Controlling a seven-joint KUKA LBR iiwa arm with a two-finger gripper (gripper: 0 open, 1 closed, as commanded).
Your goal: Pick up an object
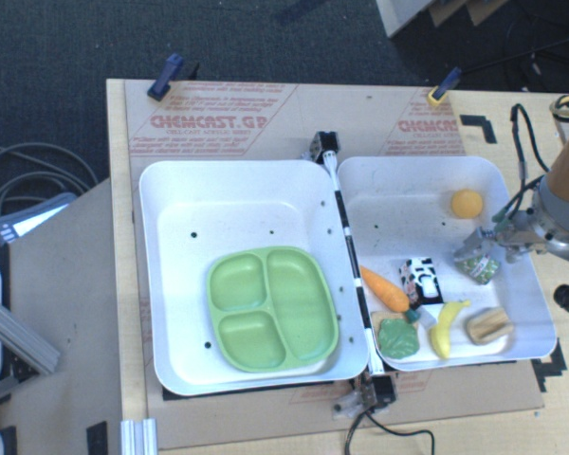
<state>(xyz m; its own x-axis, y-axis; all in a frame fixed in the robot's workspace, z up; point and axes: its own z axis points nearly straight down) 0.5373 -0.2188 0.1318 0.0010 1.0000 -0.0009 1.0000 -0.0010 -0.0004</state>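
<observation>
i'm seeing the left bin point(171, 254) holding a green tray point(270, 308); right bin point(398, 183) holding carrot point(385, 291), banana point(446, 327), ball point(467, 204); gripper point(482, 252) state unclear.

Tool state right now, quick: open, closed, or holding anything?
Tool: cannot be told. It sits low over the right bin, above a small greenish object; a grasp cannot be confirmed.
</observation>
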